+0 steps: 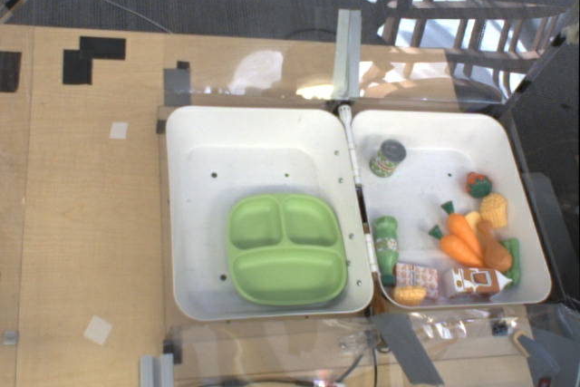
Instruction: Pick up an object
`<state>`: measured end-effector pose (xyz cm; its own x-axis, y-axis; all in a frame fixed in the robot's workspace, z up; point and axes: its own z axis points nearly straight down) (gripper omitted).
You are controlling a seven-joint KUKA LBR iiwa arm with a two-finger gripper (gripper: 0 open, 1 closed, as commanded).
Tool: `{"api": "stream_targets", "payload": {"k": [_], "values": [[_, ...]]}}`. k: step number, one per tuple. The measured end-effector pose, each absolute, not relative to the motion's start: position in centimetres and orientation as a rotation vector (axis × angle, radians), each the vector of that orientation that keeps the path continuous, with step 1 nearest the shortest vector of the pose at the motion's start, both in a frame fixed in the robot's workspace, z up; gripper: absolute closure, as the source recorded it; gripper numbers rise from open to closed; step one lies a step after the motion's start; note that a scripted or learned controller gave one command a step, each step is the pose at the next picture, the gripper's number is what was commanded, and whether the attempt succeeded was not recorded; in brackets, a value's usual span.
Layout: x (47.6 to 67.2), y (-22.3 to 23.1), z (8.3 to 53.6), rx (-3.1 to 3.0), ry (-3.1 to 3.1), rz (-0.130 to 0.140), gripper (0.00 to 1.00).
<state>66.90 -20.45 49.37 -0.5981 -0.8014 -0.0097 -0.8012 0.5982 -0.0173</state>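
The right bin point(435, 136) holds a small tin can point(388, 159) lying near its back left. A green bottle point(386, 244) lies along its left wall. Two orange carrots point(462, 237) rest near the middle right, with a red and green tomato-like piece point(478, 185), a yellow corn piece point(494, 210), a brown sausage-like piece point(495, 248) and a green pod point(514, 256) beside them. At the front lie a patterned box point(418, 277), a small yellow piece point(410, 294) and a brown and white carton point(476, 283).
The left bin point(199, 149) bears a green divided plate point(286, 248) toward its front right. A ridge point(355, 186) separates the two bins. A metal post point(347, 50) stands behind them, and a metal frame point(471, 32) rises at the back right.
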Motion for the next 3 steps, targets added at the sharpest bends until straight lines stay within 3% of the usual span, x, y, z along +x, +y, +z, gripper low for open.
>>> {"api": "stream_targets", "payload": {"k": [1, 2, 3], "values": [[67.0, -20.3, 35.8, -1.549, 2.730, 0.006, 1.00], [67.0, -20.4, 39.9, -1.698, 2.630, -0.010, 1.00], [67.0, -20.4, 33.7, -2.110, 2.319, -0.003, 1.00]]}}
